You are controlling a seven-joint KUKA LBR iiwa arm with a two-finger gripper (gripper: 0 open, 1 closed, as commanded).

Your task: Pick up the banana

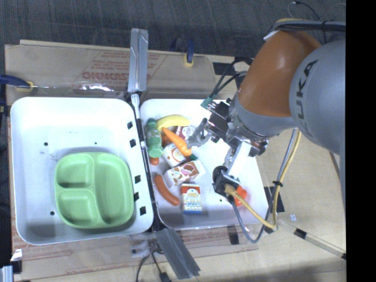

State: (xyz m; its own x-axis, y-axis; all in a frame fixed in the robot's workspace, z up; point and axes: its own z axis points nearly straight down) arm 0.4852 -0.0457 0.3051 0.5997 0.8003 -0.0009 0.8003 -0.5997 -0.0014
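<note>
Grey arm (305, 98) hides the gripper's (200, 135) state; banana (171, 121) lies partly behind carrot (177, 141)

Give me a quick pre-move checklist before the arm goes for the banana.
1. Banana visible at the far end of the right bin: ok.
2. Banana free of clutter: not ok, a carrot lies against it.
3. Gripper over the banana: not ok, it sits beside it, above the carrot.
4. Anything held in the gripper: cannot tell.
5. Green tray out of the way in the left bin: ok.
</note>
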